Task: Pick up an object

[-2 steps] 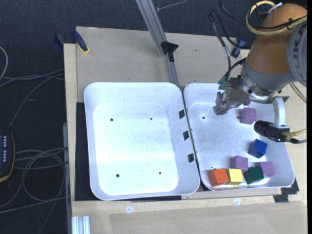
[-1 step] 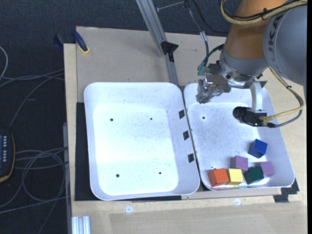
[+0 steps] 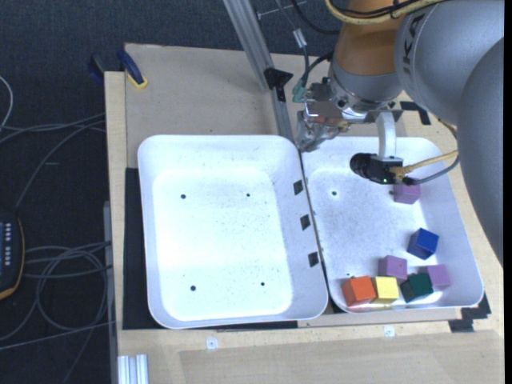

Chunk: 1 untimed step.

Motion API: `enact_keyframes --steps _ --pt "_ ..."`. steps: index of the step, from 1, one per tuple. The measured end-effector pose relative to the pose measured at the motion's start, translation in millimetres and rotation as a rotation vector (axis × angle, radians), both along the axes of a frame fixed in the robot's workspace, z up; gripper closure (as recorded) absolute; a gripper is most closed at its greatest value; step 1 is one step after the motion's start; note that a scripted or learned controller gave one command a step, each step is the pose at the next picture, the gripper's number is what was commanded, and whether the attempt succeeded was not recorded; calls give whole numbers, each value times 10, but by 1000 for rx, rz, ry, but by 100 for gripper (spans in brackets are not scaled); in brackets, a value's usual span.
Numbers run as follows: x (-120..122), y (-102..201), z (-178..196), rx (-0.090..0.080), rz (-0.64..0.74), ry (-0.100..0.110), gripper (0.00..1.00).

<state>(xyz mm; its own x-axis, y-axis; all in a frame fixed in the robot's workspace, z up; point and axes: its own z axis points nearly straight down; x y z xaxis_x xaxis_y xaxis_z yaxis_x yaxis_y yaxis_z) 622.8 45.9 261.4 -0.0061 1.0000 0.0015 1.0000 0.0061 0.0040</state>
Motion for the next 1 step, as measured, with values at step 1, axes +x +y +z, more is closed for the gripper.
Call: enact_keyframes --steps 1 --pt "223 413 -40 0 -1 1 100"
